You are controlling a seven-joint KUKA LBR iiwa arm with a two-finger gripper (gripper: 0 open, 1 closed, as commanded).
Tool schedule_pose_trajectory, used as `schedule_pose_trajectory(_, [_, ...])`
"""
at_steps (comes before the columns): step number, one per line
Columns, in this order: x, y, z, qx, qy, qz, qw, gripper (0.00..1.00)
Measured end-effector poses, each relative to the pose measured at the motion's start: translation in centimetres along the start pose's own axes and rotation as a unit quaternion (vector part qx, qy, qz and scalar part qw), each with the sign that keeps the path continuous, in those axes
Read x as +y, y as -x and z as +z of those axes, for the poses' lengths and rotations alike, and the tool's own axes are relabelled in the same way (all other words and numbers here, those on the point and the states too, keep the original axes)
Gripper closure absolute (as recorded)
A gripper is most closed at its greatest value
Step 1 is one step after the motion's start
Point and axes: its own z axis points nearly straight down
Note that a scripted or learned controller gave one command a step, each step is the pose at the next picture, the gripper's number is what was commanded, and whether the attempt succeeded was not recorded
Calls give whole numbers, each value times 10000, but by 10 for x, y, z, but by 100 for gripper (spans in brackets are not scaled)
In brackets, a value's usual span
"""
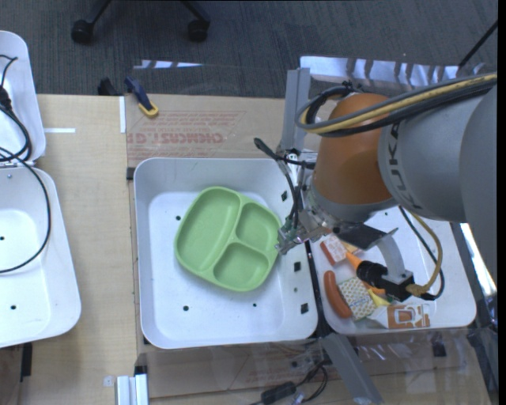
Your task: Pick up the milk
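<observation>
Setting: a robotics lab, not a home or kitchen. Evidence as seen from the overhead camera: I work at a desk [87,261] topped with plain brown board, carrying two shallow white bins [154,316] side by side. Dark grey office carpet [237,39] lies beyond the desk, with the castors of a rolling chair base [138,24] at the top edge. Bare metal framing [296,103] stands behind the right bin. Loose black cables [24,158] trail over white equipment at far left. Yellow and black cabling [411,95] runs along my grey arm [443,150].
</observation>
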Motion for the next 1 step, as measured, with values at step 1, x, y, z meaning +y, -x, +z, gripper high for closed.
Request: schedule_pose_trajectory(1, [-35,-24,-15,-1,5,-1252,9921,100])
